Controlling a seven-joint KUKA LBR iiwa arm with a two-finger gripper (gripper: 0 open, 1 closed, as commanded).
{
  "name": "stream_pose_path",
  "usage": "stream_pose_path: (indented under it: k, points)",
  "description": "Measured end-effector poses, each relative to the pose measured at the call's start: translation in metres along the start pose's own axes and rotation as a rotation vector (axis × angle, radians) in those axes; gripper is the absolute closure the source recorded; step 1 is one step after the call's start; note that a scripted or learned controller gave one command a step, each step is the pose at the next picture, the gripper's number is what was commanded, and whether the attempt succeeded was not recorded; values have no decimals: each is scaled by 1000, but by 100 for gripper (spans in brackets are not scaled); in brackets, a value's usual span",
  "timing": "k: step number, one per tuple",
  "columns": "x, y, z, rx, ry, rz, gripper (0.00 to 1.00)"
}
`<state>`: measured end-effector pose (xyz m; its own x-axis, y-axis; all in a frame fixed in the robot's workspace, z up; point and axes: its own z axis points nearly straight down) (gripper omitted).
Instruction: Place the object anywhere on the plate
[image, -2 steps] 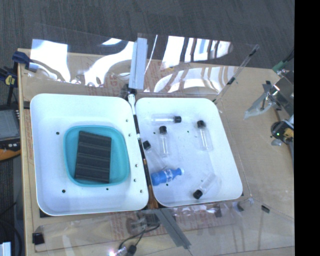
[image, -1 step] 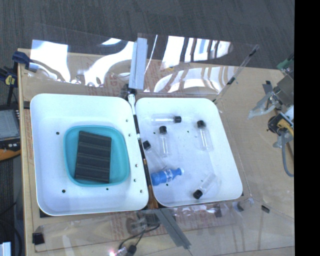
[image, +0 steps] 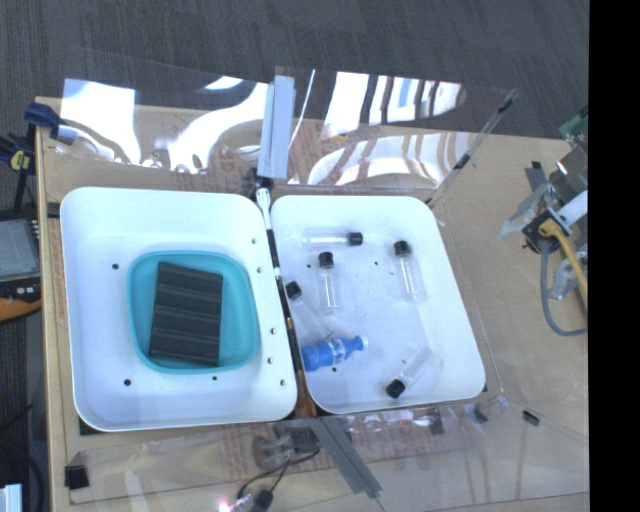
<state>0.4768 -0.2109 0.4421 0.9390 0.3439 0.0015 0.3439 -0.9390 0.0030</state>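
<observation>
Teal plate (image: 240, 345) in the left bin (image: 90, 300), carrying a dark ribbed block (image: 187, 312) laid flat. Over in the right bin (image: 455, 330) — five clear vials with black caps, scattered, plus a blue bottle (image: 333, 351) on its side near the front left. Pincer (image: 550, 215) parked at the right edge of the worktop (image: 510, 300), well apart from both bins — cannot tell how far open, nothing visibly held.

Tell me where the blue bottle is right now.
In the camera view, the blue bottle lies on its side in the right bin, near that bin's lower left corner, with a black-capped clear vial to its right.
</observation>
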Motion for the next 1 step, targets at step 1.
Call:
stream_pose_path:
  k: [1]
  points:
    - [0, 0, 0, -1, 1, 129, 0]
